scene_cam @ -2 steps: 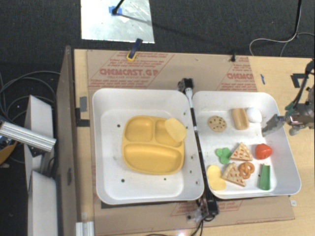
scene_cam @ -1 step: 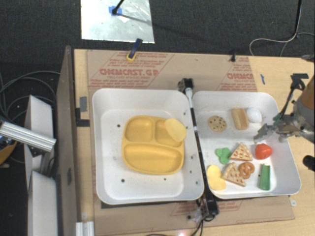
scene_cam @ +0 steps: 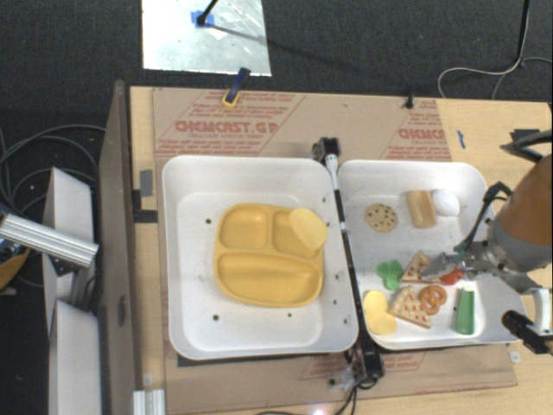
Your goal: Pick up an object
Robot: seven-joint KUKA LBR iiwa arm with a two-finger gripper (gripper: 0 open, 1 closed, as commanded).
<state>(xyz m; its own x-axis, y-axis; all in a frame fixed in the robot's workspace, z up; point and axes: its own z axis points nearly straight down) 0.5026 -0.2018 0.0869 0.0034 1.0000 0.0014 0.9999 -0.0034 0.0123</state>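
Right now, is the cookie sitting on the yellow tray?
No, the cookie lies in the right bin, while the yellow tray sits in the left bin.

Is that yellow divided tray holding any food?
Nearly empty: the yellow tray holds one pale yellow piece in its upper right compartment.

Small red item, possibly toy food, right bin, beside pretzel

floor: dark carpet | bench: brown board, red print | cables: left | sheet: shiny, floor
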